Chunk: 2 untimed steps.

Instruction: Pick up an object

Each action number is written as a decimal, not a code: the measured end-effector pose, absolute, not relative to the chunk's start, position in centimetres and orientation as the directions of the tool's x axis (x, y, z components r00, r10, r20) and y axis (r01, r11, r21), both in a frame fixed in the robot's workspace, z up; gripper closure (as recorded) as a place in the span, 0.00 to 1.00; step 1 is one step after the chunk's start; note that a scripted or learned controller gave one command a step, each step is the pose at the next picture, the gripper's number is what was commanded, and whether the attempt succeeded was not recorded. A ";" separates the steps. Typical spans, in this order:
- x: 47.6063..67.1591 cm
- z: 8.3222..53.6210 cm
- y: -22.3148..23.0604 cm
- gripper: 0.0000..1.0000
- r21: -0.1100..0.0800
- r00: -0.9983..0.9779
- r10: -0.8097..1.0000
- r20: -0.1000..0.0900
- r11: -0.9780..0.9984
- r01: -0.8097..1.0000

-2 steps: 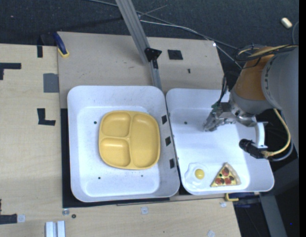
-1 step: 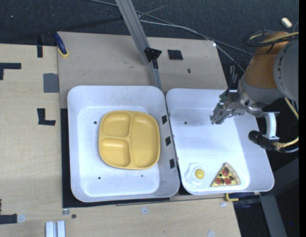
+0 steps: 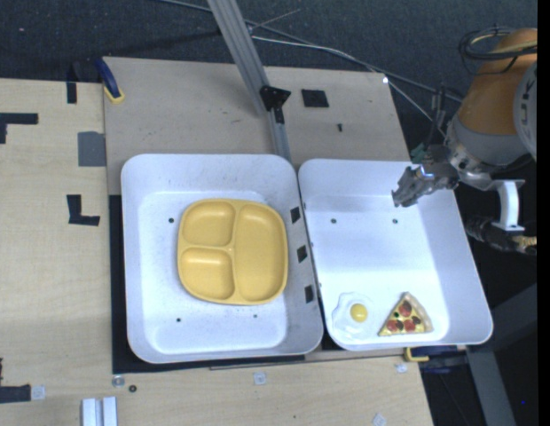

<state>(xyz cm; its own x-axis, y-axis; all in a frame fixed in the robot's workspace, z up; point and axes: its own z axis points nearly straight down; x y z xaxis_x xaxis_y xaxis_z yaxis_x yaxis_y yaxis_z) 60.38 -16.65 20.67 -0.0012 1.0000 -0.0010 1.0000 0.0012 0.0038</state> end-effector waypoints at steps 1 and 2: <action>60.8 25.0 -16.7 1.00 0.004 -0.002 1.000 -0.001 0.002 1.000; 60.9 30.1 -16.6 1.00 0.005 -0.002 1.000 -0.001 0.002 1.000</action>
